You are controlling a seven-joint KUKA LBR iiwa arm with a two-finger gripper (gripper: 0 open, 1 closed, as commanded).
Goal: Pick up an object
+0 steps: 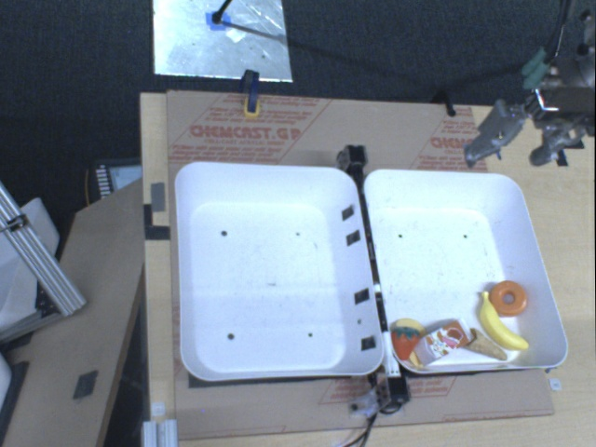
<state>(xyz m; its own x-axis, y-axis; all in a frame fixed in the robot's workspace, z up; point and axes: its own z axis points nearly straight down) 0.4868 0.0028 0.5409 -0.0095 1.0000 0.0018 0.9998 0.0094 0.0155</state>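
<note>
Gripper (514,143) hovers past right bin's (521,203) far-right corner, fingers spread, grasping nothing. Banana (499,323), orange ring (508,296), packet (441,342) sit in its near-right corner.

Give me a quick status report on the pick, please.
Gripper open, above right bin's far rim, holding nothing. Banana, orange ring at near corner, untouched. Path unobstructed.

Two white bins (270,180) are sitting on a tan board (307,124) printed with red lettering. At lower right, a yellow banana (498,326) is lying beside an orange ring (508,296) — a red-and-white packet (442,341) nearby.
</note>
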